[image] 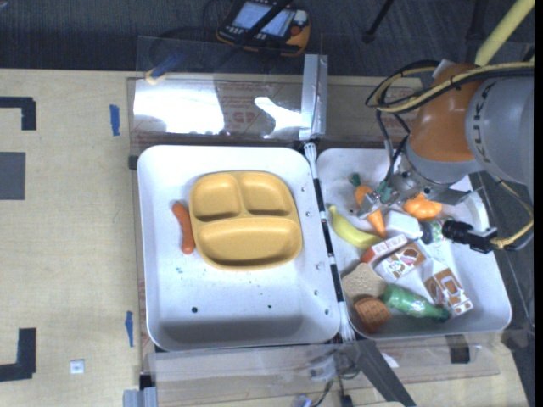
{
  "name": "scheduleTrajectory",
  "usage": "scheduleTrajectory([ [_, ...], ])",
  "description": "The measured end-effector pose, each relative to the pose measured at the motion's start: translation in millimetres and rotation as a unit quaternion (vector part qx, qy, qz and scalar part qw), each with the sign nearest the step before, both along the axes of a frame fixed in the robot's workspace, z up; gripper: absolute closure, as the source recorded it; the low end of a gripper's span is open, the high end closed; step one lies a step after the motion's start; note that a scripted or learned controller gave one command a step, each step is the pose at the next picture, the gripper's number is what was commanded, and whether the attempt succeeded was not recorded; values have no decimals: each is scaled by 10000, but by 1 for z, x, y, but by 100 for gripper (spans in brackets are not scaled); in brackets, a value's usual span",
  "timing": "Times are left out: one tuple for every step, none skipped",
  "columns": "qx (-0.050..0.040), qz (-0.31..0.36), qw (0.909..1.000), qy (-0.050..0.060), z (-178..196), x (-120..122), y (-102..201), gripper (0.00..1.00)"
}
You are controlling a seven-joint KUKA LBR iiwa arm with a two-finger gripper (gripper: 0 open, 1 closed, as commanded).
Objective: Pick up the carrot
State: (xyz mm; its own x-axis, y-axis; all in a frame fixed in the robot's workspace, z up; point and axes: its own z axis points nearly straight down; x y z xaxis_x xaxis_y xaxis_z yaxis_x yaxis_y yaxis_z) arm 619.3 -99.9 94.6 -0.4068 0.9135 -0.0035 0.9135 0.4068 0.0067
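So carrot (376, 220): small, orange, green top, lying in the right bin (496, 299); arm bent down over it, pincer (387, 192) just above, jaw state unclear

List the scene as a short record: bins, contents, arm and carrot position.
left bin: yellow divided plate, orange sausage-like piece beside it
right bin: banana, carrot, green bottle, small cartons, cookie
arm: reaching in over the right bin
gripper: low, just above the carrot
carrot held: cannot tell
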Motion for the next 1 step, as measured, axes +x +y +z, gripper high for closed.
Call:
scheduleTrajectory([
  [-1,-1082,9941,44,87,22,13,100],
])
